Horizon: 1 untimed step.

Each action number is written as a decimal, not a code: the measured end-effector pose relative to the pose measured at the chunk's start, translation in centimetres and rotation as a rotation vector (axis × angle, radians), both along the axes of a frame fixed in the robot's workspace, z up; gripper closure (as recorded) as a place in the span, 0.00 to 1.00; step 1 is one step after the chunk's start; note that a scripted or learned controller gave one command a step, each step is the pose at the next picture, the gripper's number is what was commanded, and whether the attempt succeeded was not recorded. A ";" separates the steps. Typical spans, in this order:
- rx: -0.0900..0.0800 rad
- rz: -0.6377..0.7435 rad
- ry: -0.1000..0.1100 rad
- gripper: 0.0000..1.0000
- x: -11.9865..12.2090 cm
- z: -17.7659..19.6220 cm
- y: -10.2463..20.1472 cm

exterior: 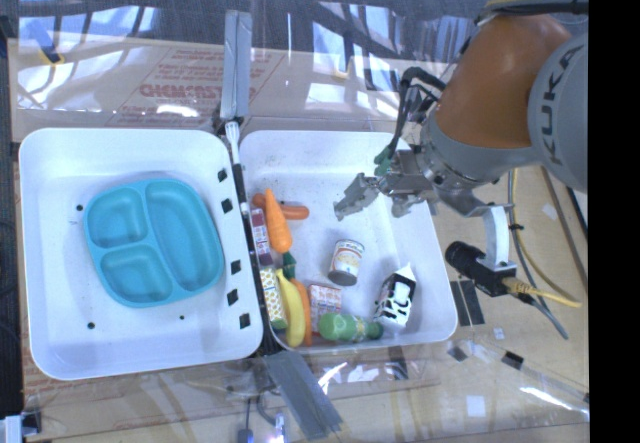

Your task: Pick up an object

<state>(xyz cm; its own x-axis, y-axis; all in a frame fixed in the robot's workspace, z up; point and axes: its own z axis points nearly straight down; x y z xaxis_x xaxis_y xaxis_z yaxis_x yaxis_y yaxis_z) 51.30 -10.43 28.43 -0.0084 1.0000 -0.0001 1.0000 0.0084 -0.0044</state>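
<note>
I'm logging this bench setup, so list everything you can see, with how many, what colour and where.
Shallow white plastic bins: 2, white, side by side; left bin, right bin.
Divided plastic plate: 1, light blue, three compartments, middle of left bin.
Toy carrot: 1, orange, right bin near its left wall.
Small round can: 1, pale label, centre of right bin.
Black-and-white carton: 1, right bin, front right.
Toy banana: 1, yellow, right bin, front left.
Green bottle-shaped toy: 1, green, along right bin's front wall.
Other small packets by the left wall: too jumbled to count.
Arm: 1, grey with orange band, from the right.
Gripper: 1, grey, above right bin, fingers spread, nothing between them.
</note>
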 end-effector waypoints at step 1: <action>0.000 0.037 0.001 0.00 0.6 -9.4 5.1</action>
